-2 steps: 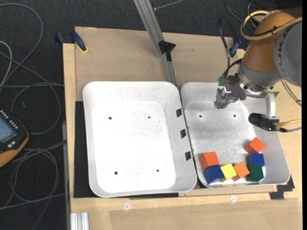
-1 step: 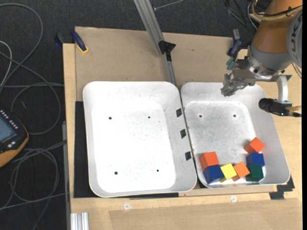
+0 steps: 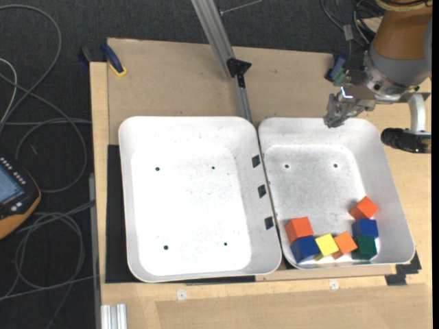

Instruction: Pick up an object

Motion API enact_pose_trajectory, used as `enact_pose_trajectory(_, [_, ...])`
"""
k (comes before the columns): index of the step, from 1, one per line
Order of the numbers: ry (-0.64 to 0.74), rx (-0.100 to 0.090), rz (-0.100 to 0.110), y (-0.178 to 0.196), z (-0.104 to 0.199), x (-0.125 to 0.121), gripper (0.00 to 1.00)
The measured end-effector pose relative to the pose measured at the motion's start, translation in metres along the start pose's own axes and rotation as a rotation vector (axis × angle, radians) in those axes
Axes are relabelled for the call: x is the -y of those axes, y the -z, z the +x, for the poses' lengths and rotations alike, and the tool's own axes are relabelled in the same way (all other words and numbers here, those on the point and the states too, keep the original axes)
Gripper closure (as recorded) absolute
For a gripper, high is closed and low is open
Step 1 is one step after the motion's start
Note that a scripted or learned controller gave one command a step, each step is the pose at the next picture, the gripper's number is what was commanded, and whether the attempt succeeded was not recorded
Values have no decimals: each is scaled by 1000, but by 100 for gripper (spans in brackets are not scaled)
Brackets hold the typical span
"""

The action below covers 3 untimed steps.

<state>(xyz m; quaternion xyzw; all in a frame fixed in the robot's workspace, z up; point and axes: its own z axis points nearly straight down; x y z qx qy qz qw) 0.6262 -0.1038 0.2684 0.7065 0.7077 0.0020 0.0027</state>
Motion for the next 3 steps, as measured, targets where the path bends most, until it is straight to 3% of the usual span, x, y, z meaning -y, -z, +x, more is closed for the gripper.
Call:
enact_pose_trajectory(1, [4,-4,9,-14,51,-1,100])
enact_pose_trajectory(3, [6,-4,7,-11,172,0,100])
